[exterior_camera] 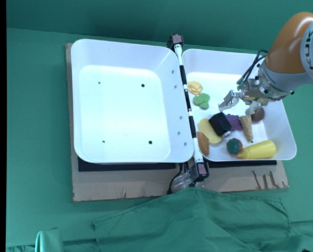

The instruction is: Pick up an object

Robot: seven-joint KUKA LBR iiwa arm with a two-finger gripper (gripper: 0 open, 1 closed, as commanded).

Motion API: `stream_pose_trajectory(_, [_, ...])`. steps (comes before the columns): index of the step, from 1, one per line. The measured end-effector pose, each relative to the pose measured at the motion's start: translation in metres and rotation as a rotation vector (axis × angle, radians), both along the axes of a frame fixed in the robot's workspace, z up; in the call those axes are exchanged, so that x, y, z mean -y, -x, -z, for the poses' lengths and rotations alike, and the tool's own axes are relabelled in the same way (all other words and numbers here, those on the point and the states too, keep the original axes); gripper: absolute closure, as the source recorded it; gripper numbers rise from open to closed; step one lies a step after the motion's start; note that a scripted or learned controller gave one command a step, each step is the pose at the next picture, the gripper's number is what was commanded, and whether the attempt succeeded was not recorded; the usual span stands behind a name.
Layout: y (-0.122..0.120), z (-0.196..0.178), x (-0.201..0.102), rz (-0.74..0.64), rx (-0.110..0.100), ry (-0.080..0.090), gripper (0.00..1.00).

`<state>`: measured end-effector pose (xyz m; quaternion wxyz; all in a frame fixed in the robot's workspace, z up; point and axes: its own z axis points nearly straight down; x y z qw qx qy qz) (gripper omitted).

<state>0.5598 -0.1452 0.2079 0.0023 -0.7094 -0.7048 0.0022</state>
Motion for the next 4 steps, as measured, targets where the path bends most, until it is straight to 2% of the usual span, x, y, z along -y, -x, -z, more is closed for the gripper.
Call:
stream_pose_trajectory(1, [-0.083,0.025,0.044,-0.004,0.018,0.004,0.00])
stream_pose_trajectory(2, [-0.084,0.008,0.044,-0.001,0.031,0.009,1.00])
stream_pose_trajectory(3, [-0.084,0.008,0.044,-0.002,0.029,0.009,0.00])
stream_pose_trajectory(4, [-0.013,-0.043,0.009,-0.004,0.009,-0.001,0.00])
